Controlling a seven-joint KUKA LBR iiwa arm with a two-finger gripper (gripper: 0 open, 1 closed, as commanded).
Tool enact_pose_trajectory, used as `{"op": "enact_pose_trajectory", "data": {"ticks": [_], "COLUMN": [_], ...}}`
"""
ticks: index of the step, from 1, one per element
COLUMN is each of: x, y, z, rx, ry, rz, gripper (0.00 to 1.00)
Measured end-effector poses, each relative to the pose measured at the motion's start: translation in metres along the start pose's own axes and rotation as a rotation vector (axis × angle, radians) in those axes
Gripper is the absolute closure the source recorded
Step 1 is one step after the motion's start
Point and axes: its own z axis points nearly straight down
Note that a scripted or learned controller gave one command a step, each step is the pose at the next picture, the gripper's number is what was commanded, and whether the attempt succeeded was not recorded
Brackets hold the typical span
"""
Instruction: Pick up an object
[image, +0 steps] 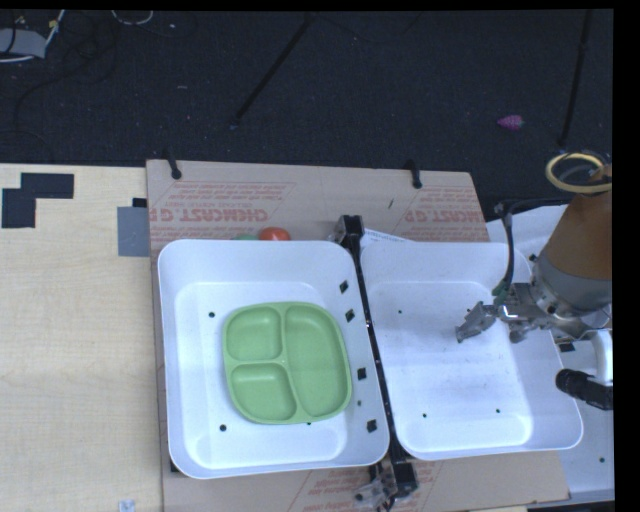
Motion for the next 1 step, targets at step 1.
{"op": "enact_pose_trajectory", "data": {"ticks": [1], "x": [0.0033], "y": [-0.0013], "z": [0.0434], "rx": [-0.001], "ry": [0.000], "rz": [0.000], "gripper": [0.00]}}
